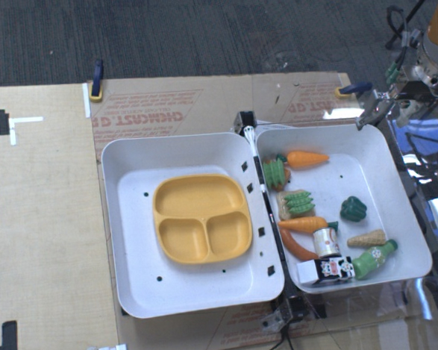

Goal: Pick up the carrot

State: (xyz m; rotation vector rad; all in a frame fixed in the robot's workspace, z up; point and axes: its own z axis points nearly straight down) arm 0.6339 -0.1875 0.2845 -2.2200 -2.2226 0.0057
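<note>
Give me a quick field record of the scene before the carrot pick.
left bin: yellow tray
right bin: two carrots, other toy foods, small can
far carrot: at the bin's back edge, beside a green item
near carrot: mid-bin, beside the can
gripper: outside the right bin, past its back right corner
carrot held: no

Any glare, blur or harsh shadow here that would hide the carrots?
Camera view: even, soft light; both carrots, upper and lower, read sharp against the right bin; the gripper at the bin's corner looks slightly blurred; mild glare on the cardboard nearby.
</note>
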